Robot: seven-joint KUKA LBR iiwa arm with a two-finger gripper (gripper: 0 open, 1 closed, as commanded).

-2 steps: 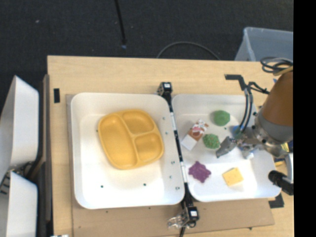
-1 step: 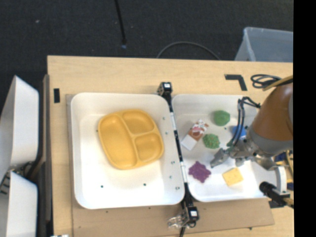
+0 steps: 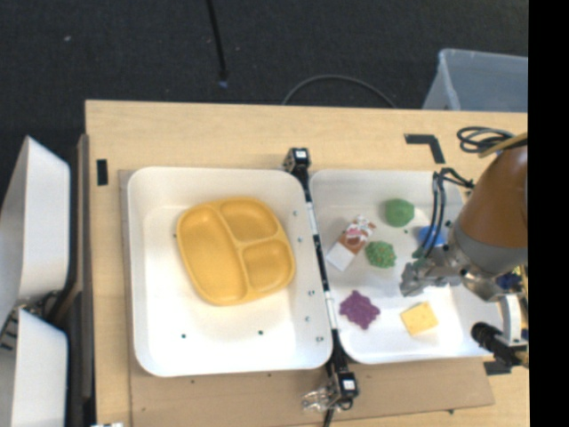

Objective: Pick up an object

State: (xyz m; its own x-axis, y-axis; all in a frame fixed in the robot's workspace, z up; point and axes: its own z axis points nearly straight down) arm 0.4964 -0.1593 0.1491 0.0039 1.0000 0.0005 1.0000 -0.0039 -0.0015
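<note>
Camera view: pincer (image 3: 418,278) hangs low in the right bin (image 3: 382,356), between broccoli (image 3: 380,254) and yellow block (image 3: 419,318); we can't tell its opening, nothing visibly held.

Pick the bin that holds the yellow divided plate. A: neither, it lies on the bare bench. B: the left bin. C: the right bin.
B: the yellow divided plate lies flat inside the left bin, apart from the small items near the gripper in the right bin.
</note>
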